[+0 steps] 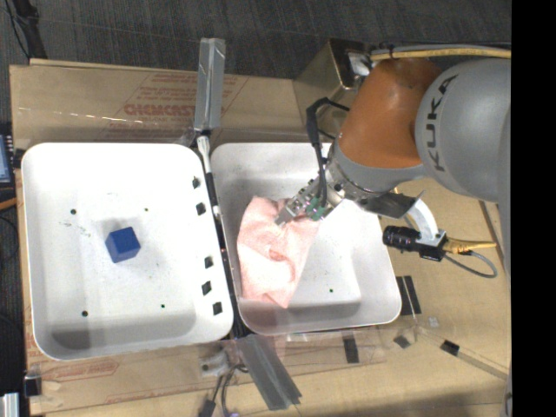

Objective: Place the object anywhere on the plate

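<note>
Cloth (272, 248), pink and crumpled, lies just below and to the left of my gripper (306, 207), its upper edge touching or nearly touching my tip. Whether I am clenched or released I cannot tell; my own wrist crowds the spot. The right bin (373, 276) has bare floor to my right and below. The blue cube (123, 243) sits well apart, in the left bin (52, 181), across the divider wall, with open floor all round it.

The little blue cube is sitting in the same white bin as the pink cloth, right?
No. In the camera view the small blue cube sits in the left white bin; the crumpled pink cloth lies in the right white bin.
</note>
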`<state>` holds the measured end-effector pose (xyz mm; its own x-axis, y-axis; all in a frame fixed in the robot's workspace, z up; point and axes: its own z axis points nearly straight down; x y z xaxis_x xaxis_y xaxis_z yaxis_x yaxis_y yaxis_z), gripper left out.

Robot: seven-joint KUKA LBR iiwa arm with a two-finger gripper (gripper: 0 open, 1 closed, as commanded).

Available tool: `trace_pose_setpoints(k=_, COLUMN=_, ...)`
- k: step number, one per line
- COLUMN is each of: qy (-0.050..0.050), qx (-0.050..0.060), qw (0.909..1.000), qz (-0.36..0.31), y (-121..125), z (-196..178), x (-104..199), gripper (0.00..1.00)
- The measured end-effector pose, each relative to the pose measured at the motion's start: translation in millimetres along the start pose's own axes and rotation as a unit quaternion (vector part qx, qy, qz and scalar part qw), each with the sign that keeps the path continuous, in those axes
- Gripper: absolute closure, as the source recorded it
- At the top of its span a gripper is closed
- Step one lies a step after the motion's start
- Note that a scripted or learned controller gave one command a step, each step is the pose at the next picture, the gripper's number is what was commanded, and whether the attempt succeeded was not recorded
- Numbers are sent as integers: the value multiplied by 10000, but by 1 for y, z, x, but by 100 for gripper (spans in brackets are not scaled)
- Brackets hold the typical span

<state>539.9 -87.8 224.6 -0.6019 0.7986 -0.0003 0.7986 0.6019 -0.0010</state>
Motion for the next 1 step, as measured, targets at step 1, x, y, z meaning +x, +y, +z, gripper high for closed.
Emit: trace_pose_setpoints(k=1, qy=4, qx=4, qw=10000, qz=-11, y=1, z=-6, x=0, gripper=100)
